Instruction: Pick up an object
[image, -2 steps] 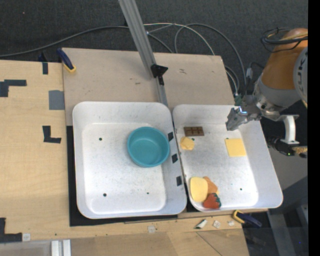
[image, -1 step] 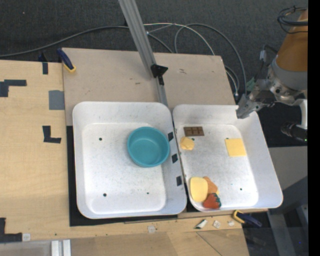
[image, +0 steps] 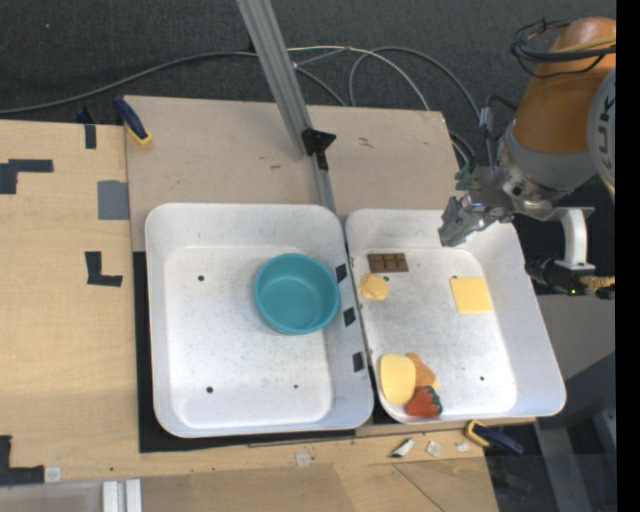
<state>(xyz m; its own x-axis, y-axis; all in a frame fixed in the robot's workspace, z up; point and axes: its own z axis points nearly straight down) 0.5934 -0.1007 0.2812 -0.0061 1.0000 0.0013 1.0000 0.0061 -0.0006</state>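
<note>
My gripper (image: 452, 230) hangs over the far right part of the right bin (image: 530, 330), with nothing seen between its fingers. In that bin lie a brown chocolate bar (image: 387, 263), a small pale yellow piece (image: 375, 288), and a flat yellow square (image: 470, 294) just below and to the right of the gripper. At the bin's near edge sit a yellow rounded object (image: 397, 377), an orange piece (image: 425, 375) and a red strawberry (image: 425, 402), bunched together. A teal bowl (image: 296, 292) stands in the left bin (image: 180, 330).
A grey metal pole (image: 285, 85) slants down to the gap between the bins at the back. Cables (image: 400, 70) run across the dark floor behind the bench. Yellow-and-blue clamps sit at the bench's far left corner (image: 132, 120) and near right edge (image: 490, 435).
</note>
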